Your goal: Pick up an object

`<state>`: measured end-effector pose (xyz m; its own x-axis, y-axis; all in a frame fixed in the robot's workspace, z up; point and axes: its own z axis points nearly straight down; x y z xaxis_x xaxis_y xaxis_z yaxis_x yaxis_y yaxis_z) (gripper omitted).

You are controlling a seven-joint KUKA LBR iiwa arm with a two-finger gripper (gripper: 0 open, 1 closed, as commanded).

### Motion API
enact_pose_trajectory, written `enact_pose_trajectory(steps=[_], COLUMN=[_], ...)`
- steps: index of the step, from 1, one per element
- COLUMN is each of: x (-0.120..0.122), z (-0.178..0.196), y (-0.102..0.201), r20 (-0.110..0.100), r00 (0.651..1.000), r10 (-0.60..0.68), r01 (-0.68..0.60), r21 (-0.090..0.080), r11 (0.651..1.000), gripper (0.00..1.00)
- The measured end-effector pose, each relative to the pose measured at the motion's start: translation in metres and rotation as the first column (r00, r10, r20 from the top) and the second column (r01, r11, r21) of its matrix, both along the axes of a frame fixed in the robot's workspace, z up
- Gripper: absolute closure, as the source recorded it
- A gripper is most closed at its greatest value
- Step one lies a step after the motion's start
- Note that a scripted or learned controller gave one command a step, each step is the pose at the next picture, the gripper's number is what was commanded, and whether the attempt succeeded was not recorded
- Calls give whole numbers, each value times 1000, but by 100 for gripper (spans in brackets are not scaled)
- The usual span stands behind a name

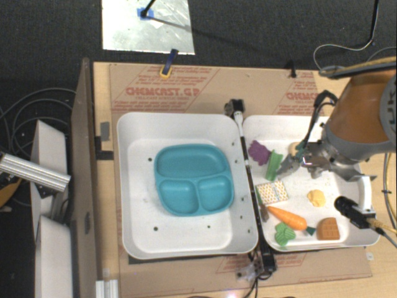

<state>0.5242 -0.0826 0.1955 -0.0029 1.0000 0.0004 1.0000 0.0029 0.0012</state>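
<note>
The right bin (291,124) is crowded with small toy foods, and the gripper (296,160) hangs low over its middle, reaching in from the right on the grey arm (363,120) with its orange band. Just off the tip of the jaws lies a flat green block (273,166), tilted on edge; whether it sits between them or only beside them cannot be told, nor whether the jaws are apart or together. A lumpy purple piece (258,151) rests close to the green block near the bin's left wall. Toward the front lie a checkered cracker (272,193), a smooth orange carrot (287,216) with a green tip, a knobbly green vegetable (284,233), a brown waffle-like square (328,228) and a small pale yellow lump (316,197), all near one another but mostly apart. A small yellow bit (294,148) shows behind the gripper. The left bin (133,166) holds a glossy blue plastic tray (192,179) with three rounded compartments. Both bins sit on a brown printed cardboard sheet (186,85) on the bench, and dark cables (37,107) coil on the floor at the left.
</note>
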Motion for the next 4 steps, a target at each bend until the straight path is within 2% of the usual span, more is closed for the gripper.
enact_pose_trajectory(steps=[2, 3, 4], x=[85, 85, 98], z=[-105, -91, -5], y=[0, 0, 57], r20=[0, 3, 10], r00=[1000, 1000, 1000], r10=[3, 2, 8], r01=[-3, -2, -8], r21=[0, 1, 2], r11=[1000, 1000, 1000], gripper=[0, 100, 100])
